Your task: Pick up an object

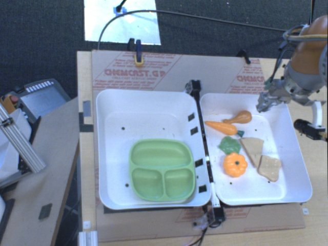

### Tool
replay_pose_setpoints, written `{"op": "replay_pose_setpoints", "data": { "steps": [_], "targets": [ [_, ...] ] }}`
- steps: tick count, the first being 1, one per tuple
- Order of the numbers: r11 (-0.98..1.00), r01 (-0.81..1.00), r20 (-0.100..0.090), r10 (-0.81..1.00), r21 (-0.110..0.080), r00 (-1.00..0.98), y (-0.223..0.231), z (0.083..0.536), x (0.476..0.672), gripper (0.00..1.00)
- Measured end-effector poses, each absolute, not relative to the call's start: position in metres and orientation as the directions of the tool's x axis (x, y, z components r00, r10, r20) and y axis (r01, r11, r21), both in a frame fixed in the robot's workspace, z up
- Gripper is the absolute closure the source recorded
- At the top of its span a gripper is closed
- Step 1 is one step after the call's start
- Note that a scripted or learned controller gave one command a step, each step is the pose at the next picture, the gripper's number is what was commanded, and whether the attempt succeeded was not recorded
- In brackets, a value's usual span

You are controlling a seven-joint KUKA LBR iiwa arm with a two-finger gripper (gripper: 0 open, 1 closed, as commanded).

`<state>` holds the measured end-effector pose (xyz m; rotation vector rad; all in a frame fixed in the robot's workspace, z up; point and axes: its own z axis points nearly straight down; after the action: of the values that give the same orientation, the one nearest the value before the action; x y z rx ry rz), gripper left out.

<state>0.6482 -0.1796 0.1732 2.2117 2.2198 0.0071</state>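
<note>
I see the gripper (pixel 266 102) over the right bin (pixel 297 152), at 2 o'clock from the toy pumpkin (pixel 235 164); finger state indiscernible.

tray (pixel 163 170) in left bin (pixel 118 111); foods — right bin (pixel 294 160)

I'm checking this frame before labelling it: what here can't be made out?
- Gripper, camera view: too small and blurred to tell its finger state.
- Grey arm with orange band: cut off by the right edge.
- Green toy vegetable in the right white bin: partly hidden by the orange toy pumpkin, kind unclear.
</note>
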Motion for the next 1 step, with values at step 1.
{"op": "replay_pose_setpoints", "data": {
  "steps": [1],
  "targets": [
    [0.004,1.0,-0.002,1.0,0.006,-0.004,-0.1799,0.2215,0.6496,1.0]
  ]
}}
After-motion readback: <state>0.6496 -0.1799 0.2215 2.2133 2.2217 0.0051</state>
